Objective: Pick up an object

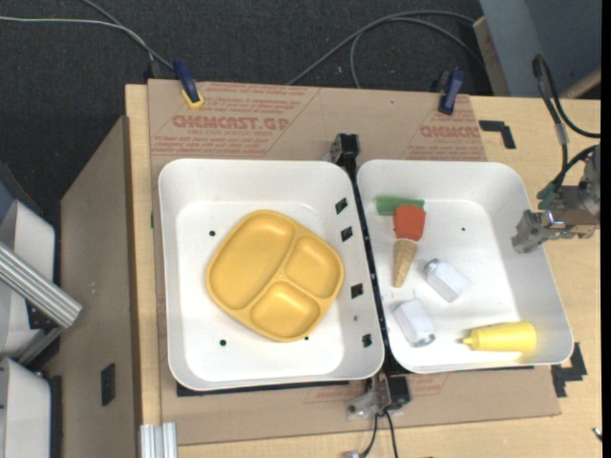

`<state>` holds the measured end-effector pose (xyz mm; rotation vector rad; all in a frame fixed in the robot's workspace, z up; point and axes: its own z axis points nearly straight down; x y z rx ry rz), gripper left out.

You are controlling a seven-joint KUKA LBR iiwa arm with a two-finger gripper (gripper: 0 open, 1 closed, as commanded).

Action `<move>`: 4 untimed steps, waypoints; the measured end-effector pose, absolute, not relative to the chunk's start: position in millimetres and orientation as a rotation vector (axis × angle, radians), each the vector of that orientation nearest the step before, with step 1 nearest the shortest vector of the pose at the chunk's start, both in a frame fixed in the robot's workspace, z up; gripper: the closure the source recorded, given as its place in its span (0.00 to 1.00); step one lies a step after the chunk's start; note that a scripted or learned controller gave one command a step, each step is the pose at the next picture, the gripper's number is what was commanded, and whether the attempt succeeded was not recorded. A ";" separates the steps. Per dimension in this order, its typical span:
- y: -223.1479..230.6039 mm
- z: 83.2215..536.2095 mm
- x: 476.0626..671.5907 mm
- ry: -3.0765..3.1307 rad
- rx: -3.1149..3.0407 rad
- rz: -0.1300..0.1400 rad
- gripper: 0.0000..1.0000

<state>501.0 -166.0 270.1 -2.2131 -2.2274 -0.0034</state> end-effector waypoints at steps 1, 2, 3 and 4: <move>-118.9 255.4 507.0 -2.225 -2.212 -0.002 1.00; -64.9 260.0 506.5 -2.227 -2.210 -0.003 1.00; -15.1 253.8 497.9 -2.225 -2.212 -0.001 1.00; 34.7 234.5 503.7 -2.225 -2.210 0.003 1.00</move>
